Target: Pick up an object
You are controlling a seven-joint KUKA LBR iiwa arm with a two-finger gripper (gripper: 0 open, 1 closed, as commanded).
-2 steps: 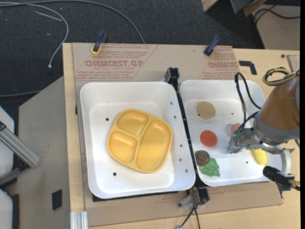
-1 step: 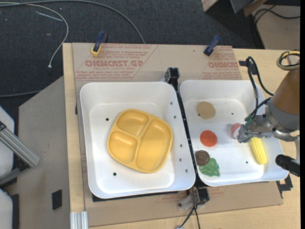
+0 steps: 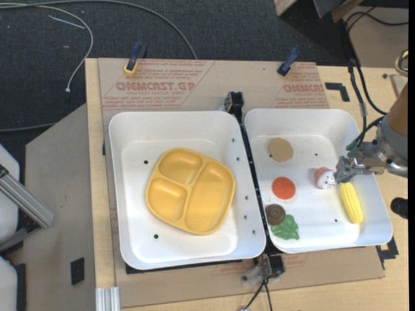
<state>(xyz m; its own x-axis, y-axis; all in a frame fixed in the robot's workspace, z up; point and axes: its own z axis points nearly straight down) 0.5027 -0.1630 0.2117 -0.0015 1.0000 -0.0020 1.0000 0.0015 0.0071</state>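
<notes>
Claw [image 3: 342, 169] low in the right bin [image 3: 305, 118], its grip impossible to judge, touching nothing clearly. Corn cob [image 3: 351, 202] lies just below it, long axis running near-to-far, beside the small red-white toy [image 3: 323, 177].

Smooth glossy white plastic bins [image 3: 123, 141], glossy yellow plastic divided plate [image 3: 190, 190], shiny plastic corn cob [image 3: 351, 202], matt brown cardboard sheet [image 3: 214, 83] with red print, blue plastic clamps [image 3: 134, 57], dull grey metal gripper [image 3: 342, 170]

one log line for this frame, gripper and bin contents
gripper above corn cob, beside small red-white object | right bin: tan disc, orange disc | left bin: yellow divided plate
</notes>
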